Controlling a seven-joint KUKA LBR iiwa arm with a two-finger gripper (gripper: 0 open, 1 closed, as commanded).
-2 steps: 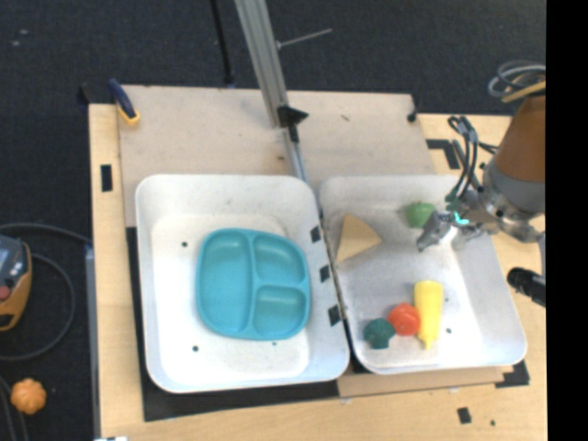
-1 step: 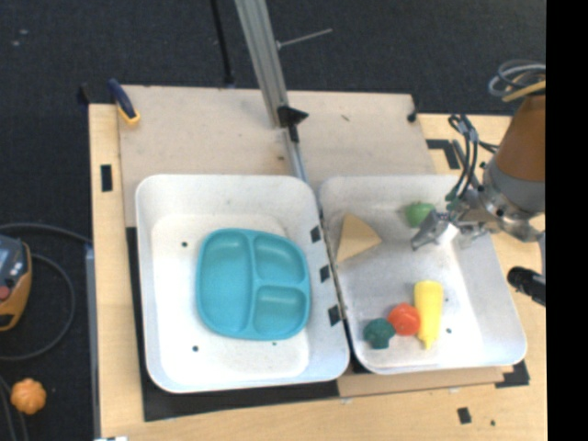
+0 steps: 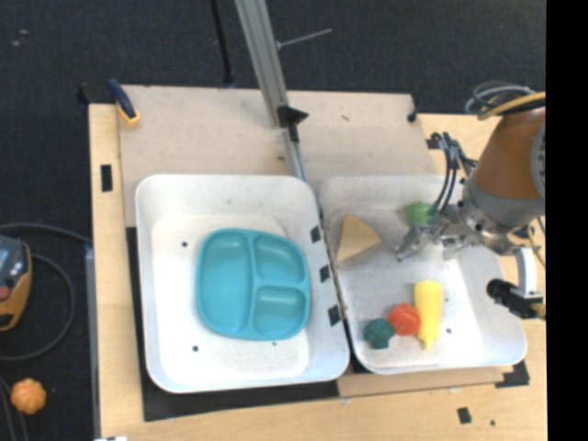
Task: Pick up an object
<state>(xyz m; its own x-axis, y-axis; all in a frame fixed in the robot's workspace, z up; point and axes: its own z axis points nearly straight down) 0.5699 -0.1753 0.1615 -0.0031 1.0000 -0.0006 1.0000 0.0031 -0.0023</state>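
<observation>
On a tan bench (image 3: 211, 131), two shallow white bins sit side by side beneath a slanted aluminium rail (image 3: 265, 49). Filling much of the left bin (image 3: 170, 209), a turquoise divided plate (image 3: 253, 285) lies flat. Reaching over the right bin (image 3: 491, 343) from the right, the grey arm (image 3: 505, 168) hangs its gripper (image 3: 429, 243) low, fingers spread apart with nothing between them. Just left of it rests a tan wedge (image 3: 356, 238); a green object (image 3: 419, 213) lies just behind. Near the front wall lie a yellow bottle (image 3: 428, 311), a red-orange piece (image 3: 404, 319) touching it, and a dark green piece (image 3: 378, 333).
</observation>
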